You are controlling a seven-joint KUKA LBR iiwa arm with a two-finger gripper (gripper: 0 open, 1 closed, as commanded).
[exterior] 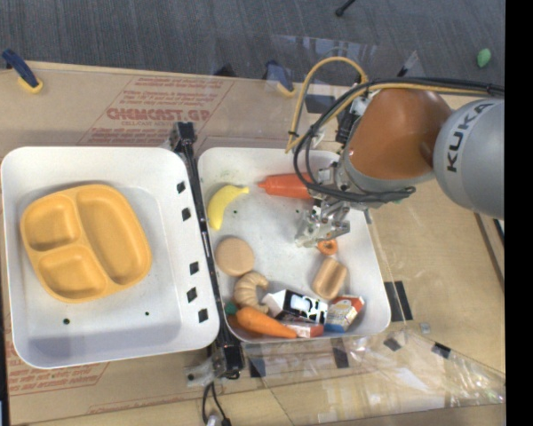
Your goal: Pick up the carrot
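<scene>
An orange carrot [263, 324] with a dark stem end lies along the front wall of the right bin [369, 264], among other toy foods. A longer red-orange tapered piece [284, 185] lies near that bin's back wall. My gripper [322, 229] hangs low over the right-middle of the bin, just right of the red-orange piece and well behind the carrot. Its fingers look open with nothing between them. A small orange bit [329, 247] sits right below the fingertips.
Around the carrot lie a yellow banana [224, 204], a tan round cookie [234, 256], a croissant [249, 287], a bread roll [330, 279] and small packets [313, 311]. The left bin [18, 327] holds a yellow divided plate [84, 240]. Cables loop above the wrist.
</scene>
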